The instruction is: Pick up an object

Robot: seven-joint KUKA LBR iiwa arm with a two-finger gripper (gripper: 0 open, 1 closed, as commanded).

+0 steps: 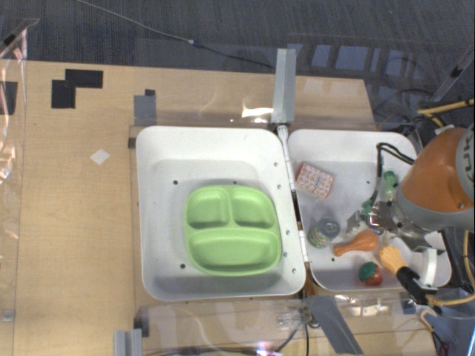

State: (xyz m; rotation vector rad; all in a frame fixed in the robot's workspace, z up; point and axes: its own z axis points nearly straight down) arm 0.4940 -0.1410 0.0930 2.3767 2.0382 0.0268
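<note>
Green tray (232,231) in left bin (159,162); toys, maybe, right.

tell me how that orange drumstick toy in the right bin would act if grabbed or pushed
The drumstick looks like smooth moulded plastic, so probably stiff, light and somewhat slippery. Its rounded fat end and thin handle suggest it would pivot or roll when nudged. The gripper hangs close above it.
</note>
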